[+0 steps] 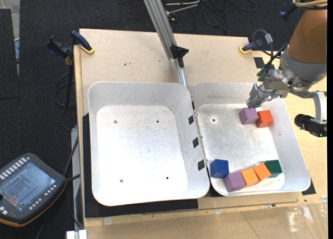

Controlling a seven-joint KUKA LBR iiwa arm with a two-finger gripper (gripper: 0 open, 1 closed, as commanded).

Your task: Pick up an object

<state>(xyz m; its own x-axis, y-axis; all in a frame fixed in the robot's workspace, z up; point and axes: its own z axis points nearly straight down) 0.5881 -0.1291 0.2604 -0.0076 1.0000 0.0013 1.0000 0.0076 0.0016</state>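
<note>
The pincer (256, 99), its state impossible to tell from above, hovers at the purple block (248, 115) in the right bin (296, 162). An orange block (265, 118) touches that purple one and could be knocked or jam the grasp. Open floor lies leftward; the bin's wall stands near.

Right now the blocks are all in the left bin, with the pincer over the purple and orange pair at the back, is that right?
Not quite: the camera view shows the blocks in the right bin, not the left. The pincer is over the back pair, the purple block and orange block.
</note>
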